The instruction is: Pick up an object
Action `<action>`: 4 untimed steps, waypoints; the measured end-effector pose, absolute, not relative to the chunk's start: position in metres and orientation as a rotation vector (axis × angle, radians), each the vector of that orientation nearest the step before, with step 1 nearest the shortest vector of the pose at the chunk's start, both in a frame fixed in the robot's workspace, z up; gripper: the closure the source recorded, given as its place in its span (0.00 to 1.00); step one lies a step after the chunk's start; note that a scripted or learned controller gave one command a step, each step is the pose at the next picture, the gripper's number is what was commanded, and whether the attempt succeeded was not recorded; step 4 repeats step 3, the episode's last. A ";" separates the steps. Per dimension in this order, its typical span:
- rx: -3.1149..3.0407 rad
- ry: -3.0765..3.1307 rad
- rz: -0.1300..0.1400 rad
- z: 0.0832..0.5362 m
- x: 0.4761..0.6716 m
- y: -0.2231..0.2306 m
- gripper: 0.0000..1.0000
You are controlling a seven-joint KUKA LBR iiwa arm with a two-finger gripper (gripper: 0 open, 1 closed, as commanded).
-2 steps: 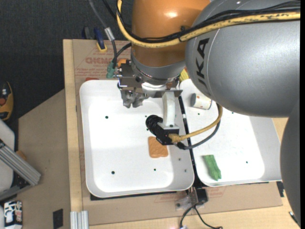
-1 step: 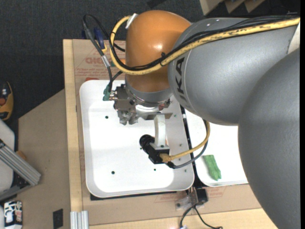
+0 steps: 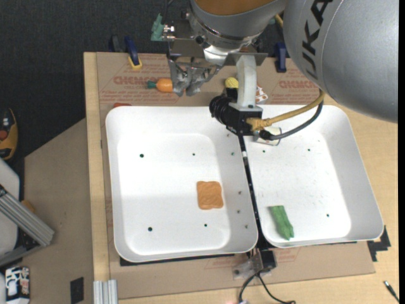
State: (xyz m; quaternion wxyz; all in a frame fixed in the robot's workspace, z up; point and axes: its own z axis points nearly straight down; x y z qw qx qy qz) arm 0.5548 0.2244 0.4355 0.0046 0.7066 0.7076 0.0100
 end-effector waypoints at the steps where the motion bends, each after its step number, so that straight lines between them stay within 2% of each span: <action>1: 2.226 2.223 -0.013 0.290 0.552 0.224 1.00; 2: 2.222 2.220 0.003 0.306 0.553 0.225 1.00; 3: 2.225 2.222 -0.006 0.252 0.561 0.224 1.00; 4: 2.225 2.222 -0.006 0.252 0.561 0.224 1.00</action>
